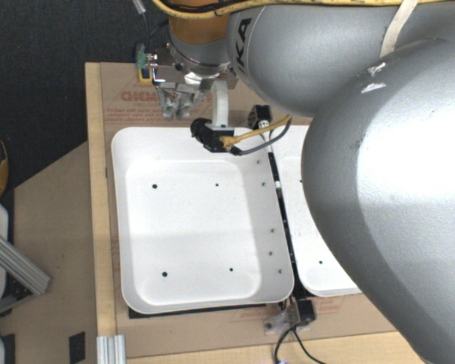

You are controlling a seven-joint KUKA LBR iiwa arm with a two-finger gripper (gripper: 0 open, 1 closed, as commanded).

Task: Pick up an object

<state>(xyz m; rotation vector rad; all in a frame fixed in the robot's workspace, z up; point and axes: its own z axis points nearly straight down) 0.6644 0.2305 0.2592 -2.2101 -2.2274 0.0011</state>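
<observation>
My gripper (176, 109) hangs over the far rim of the left bin (136, 226), just beyond its back edge. Its two short metal fingers (167, 106) stand close together, and I see nothing between them. The left bin's white floor shows only a few small dark dots. The grey arm with its orange band (201, 6) hides most of the right bin (318, 271), so what lies there cannot be seen.
A black fitting with a yellowish cable (212, 137) hangs from the wrist over the left bin's far right corner. The bins rest on a brown board (98, 203). Metal rails (15, 264) lie at the left, and a cable plug (299, 313) sits at the front.
</observation>
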